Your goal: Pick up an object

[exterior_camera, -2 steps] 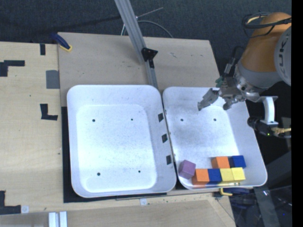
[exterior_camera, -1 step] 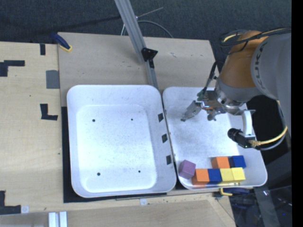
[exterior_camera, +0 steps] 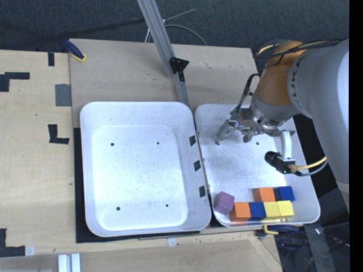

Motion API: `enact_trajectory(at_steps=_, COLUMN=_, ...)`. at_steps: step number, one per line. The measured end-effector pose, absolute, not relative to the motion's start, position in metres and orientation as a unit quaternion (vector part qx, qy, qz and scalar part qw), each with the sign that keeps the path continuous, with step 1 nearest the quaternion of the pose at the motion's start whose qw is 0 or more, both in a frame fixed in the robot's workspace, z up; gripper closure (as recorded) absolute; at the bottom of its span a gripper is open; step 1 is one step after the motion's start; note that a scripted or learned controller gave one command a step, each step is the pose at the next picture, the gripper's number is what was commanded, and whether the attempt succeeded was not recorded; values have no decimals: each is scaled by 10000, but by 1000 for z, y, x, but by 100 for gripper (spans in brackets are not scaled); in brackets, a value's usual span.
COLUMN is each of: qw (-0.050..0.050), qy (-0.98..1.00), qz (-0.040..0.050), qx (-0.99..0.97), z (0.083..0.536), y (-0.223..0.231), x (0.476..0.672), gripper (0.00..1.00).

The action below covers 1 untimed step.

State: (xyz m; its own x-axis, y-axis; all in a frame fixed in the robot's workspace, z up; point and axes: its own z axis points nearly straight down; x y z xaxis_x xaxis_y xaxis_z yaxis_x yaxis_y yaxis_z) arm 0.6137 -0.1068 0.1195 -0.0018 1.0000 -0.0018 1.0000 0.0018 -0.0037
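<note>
Two white bins [exterior_camera: 139, 115] sit side by side. The right one holds seven blocks: one purple [exterior_camera: 224, 202], two orange [exterior_camera: 264, 195], two blue [exterior_camera: 285, 194] and two yellow [exterior_camera: 285, 208].

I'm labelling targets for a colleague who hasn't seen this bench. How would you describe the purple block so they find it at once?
Start at the right-hand white bin and go to its near edge, where coloured blocks sit in a cluster. The purple block is at the cluster's left end, beside an orange block. It is the only purple one, turned askew, while the orange, blue and yellow blocks are lined up squarely.
</note>
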Motion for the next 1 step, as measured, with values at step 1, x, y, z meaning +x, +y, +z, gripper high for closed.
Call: enact_trajectory(at_steps=1, qw=18, qy=-7079, qz=17, qx=-7063, z=90, y=-88, x=624, gripper=0)
